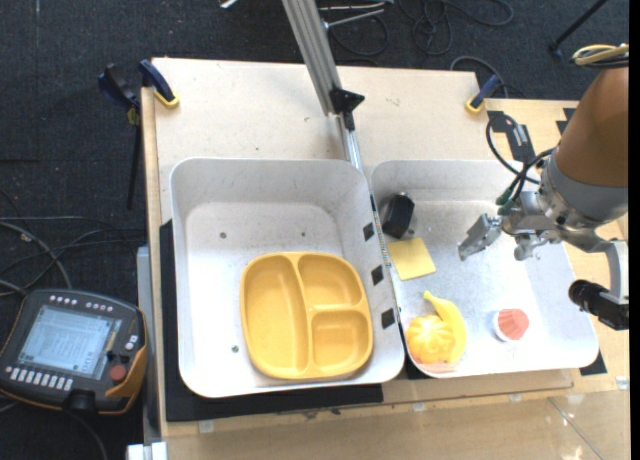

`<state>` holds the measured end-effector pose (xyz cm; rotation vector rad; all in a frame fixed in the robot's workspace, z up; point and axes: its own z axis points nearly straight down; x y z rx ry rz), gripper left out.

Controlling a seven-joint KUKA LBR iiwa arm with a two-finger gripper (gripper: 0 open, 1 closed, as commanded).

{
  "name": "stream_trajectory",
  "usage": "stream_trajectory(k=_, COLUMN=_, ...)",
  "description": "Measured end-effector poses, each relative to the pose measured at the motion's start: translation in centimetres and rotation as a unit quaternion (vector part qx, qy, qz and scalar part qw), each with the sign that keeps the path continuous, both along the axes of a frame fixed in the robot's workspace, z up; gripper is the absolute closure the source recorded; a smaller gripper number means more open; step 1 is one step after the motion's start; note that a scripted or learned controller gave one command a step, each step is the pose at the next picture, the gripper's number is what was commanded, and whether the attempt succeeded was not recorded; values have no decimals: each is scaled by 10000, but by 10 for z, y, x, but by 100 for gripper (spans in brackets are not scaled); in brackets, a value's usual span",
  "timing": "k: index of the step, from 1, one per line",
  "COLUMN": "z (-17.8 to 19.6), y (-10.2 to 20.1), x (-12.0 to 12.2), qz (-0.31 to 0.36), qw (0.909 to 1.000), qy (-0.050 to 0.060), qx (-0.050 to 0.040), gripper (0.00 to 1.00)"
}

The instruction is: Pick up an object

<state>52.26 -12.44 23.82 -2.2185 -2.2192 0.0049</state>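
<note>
While you are looking down, two white bins are sitting side by side. Your left bin [200, 198] is holding one yellow divided plate [305, 315]. Your right bin [450, 183] is holding a black object [398, 214], a yellow sponge [412, 258], a banana-and-orange toy [438, 333] and a red-topped cup [512, 324]. Your gripper [500, 238] is hovering over the right bin, jaws spread, pinching nothing.

Two shallow white bins sit side by side on the bench: the left bin [200, 198] and the right bin [560, 333]. The left bin holds one thing, a yellow divided tray [305, 315] with three compartments. The right bin holds four things: one black object [398, 214] at its upper left, one pale yellow square [412, 259], one yellow and orange toy [438, 333] on a small plate, and one small red and white piece [512, 324] toward the lower right.
</note>
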Motion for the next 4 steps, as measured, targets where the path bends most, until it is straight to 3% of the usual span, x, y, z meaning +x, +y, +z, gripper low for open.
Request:
stream_trajectory(k=2, z=-127, y=5, x=2, qz=-8, qw=10000, qy=10, qx=4, gripper=0)
stream_trajectory(k=3, z=-113, y=5, x=4, qz=-9, qw=10000, qy=-23, qx=-1, gripper=100)
stream_trajectory(k=4, z=-61, y=3, x=-5, qz=-5, qw=10000, qy=-44, qx=-8, gripper=100)
